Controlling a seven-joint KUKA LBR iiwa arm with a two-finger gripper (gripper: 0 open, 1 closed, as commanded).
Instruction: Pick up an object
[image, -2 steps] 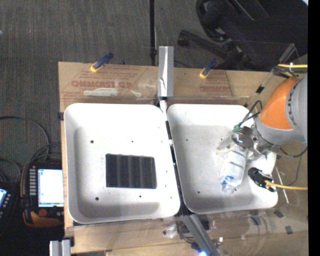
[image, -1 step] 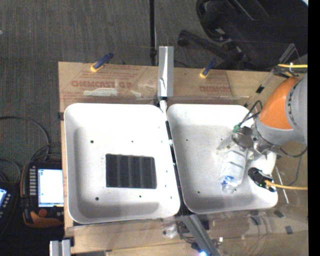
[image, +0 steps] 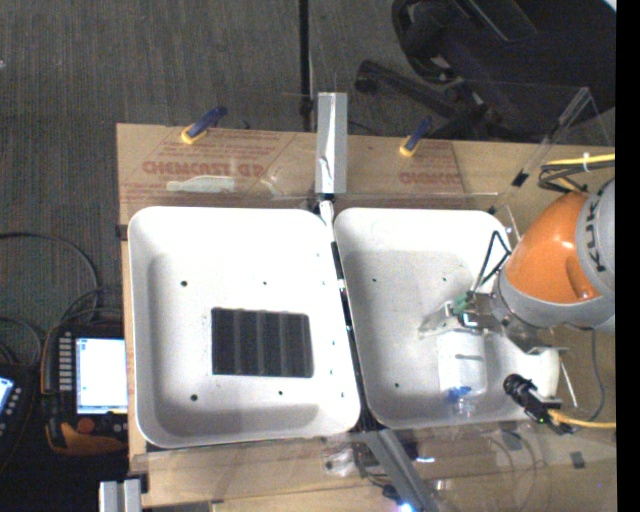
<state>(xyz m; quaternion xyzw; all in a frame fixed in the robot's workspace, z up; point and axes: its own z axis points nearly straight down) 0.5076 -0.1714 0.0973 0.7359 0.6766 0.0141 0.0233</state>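
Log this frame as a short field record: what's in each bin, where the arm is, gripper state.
left bin: a dark ribbed rectangular object lying flat near the middle
right bin: a clear plastic bottle lying near the front right corner
arm: over the right bin's right side, orange band visible
gripper: low, just behind the bottle; finger state cannot be told
object held: none seen between the fingers
bench: brown board behind the bins, two clamps at its back edge
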